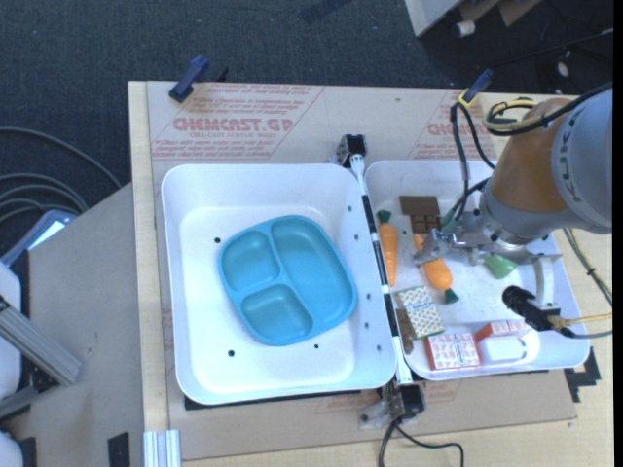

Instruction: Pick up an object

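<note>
My gripper [450,242] hangs low over the middle of the right bin [574,356], under the grey wrist and orange band. Just below it lies a small orange carrot-like piece [439,274] with a green tip. A brown block [420,208] sits just behind the gripper, and a green piece [500,267] peeks out from under the wrist to its right. A long orange piece [388,250] lies along the bin's left wall. I see nothing lifted off the bin floor.
The left bin [195,202] holds a blue divided plate [285,278]. Near the right bin's front lie a patterned box [420,310], a red and white carton [453,350] and a white packet [506,341]. A black cable connector [521,303] hangs from the arm.
</note>
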Controlling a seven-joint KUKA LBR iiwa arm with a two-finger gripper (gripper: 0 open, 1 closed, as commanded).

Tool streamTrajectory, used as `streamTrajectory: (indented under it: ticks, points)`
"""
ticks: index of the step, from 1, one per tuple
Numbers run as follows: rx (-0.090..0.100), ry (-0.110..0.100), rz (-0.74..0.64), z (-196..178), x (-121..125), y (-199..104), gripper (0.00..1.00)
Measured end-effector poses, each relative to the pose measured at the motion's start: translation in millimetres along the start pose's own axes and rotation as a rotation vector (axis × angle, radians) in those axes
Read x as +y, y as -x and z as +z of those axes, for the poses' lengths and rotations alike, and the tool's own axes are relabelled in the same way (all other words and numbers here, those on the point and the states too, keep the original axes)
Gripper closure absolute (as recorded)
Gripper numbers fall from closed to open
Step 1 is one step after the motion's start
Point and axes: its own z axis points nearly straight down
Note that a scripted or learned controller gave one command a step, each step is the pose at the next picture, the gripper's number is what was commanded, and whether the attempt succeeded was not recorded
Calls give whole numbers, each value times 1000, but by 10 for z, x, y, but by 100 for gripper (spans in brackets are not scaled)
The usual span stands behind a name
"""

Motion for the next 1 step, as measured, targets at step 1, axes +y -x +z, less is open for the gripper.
streamTrajectory:
  ticks: [1]
  points:
    - [1, 0, 0, 3, -360, -252, 0]
